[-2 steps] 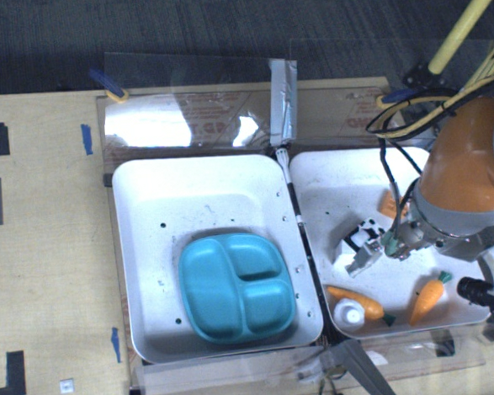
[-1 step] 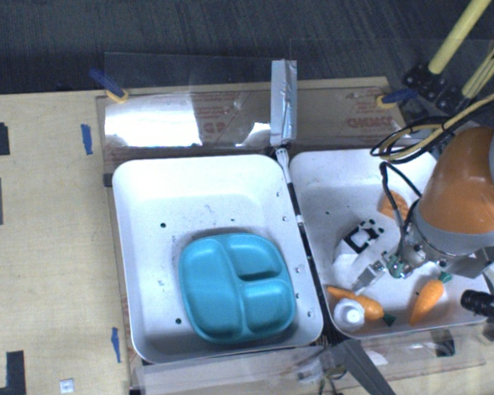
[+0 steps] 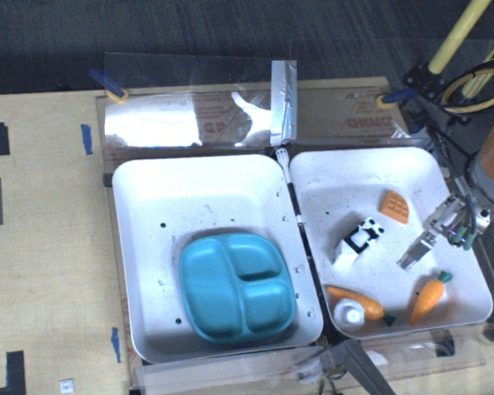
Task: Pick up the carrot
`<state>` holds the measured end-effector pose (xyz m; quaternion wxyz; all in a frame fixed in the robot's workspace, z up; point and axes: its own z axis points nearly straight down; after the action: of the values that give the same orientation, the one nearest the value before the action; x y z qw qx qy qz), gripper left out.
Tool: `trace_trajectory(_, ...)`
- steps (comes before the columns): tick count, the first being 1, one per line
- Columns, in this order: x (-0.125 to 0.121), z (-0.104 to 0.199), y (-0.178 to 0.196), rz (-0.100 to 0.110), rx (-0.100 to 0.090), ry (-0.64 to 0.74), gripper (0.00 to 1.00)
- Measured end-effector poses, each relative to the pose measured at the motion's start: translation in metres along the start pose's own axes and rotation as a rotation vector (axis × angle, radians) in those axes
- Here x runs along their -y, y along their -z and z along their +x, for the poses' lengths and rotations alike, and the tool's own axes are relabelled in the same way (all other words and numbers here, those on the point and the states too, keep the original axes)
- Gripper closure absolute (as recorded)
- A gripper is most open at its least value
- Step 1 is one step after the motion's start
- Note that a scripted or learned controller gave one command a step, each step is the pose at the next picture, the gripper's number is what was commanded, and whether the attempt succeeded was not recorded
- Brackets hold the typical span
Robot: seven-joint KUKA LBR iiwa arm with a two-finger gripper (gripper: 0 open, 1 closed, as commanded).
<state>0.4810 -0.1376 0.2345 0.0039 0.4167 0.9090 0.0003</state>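
Note:
The carrot (image 3: 426, 301), orange with a green top pointing up-right, lies in the right bin (image 3: 313, 179) near its front right corner. My gripper (image 3: 421, 243) hangs just above and slightly left of it, reaching in from the right edge. Its silver fingers (image 3: 411, 257) stand open with nothing between them. They are apart from the carrot.
A second orange piece (image 3: 364, 304) with a dark green end lies at the right bin's front left, beside a small white bottle (image 3: 350, 315). A black-and-white toy (image 3: 364, 237) and an orange wedge (image 3: 394, 207) lie mid-bin. The left bin (image 3: 145, 191) holds a blue divided plate (image 3: 236, 286).

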Motion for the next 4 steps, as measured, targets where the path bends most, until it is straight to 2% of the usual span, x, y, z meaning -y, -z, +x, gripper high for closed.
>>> trace_trajectory(1,-0.025,0.032,-0.067,0.003,-0.008,0.141,0.00)
trace_trajectory(2,-0.025,0.021,-0.127,-0.011,0.013,0.308,0.00)
trace_trajectory(3,-0.029,0.011,-0.131,-0.020,0.044,0.833,0.00)
trace_trajectory(4,-0.037,0.022,-0.131,-0.013,0.046,1.353,0.00)
